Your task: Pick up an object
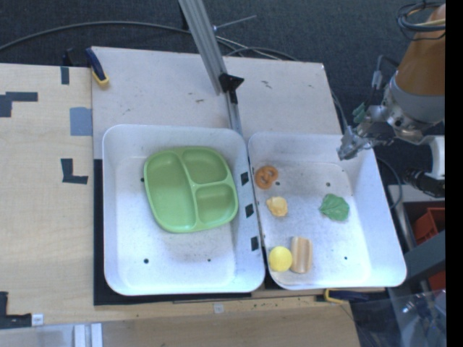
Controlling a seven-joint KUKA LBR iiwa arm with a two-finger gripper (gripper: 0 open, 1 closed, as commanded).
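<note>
Pick not started. Gripper (349, 147) hangs over the right bin's (376, 194) far corner; jaw state cannot be determined. Nothing is held. Nearest candidate, the green lump (334, 207), lies below the jaws, well apart.

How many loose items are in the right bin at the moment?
5, all in the right bin: pretzel-like piece upper left, small yellow-orange piece below it, green item at centre right, yellow ball and tan cylinder side by side at the front.
</note>
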